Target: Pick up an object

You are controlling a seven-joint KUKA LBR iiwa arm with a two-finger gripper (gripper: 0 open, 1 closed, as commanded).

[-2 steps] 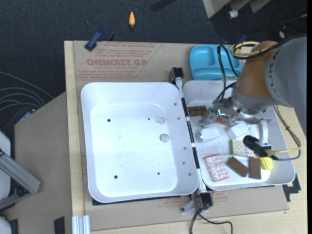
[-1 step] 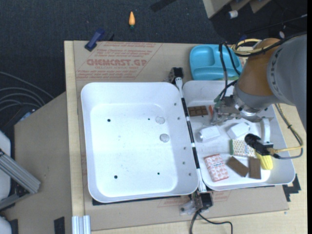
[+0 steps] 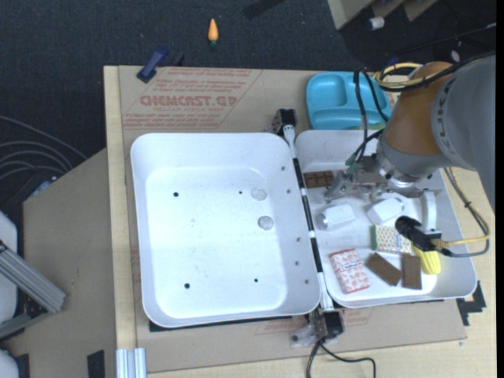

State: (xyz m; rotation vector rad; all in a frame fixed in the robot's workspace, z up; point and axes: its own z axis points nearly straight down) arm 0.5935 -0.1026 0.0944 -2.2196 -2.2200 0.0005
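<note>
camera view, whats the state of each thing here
gripper, low in the right bin
left bin, upright, holding two small discs
right bin, upright, partly filled
red and white packet, lying flat, free of the gripper
brown bar, lying flat near the front rim
blue tray, upright behind the right bin

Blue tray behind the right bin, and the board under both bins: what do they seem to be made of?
Blue tray: probably moulded plastic, smooth, with a slight sheen and rounded compartments. Board: likely cardboard or a paper-faced sheet, matte tan with red printed lettering.
</note>
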